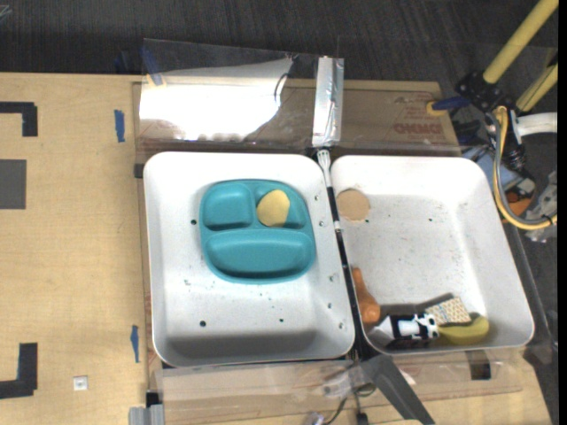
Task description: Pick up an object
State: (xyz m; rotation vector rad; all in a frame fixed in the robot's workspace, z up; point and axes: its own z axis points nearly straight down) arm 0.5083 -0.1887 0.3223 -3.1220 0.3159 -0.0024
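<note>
Inside — yellow ball on teal tray

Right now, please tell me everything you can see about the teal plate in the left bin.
The teal plate looks like smooth plastic, oval with rounded edges, and is divided into three compartments: two small ones at the far side and one large one at the near side. It lies flat on the floor of the left bin, around its middle. A yellow round object sits in the far right compartment.

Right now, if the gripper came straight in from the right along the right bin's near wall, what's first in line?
Likely the banana, lying against that wall of the right bin; then the cow toy. Depth is unclear.
</note>
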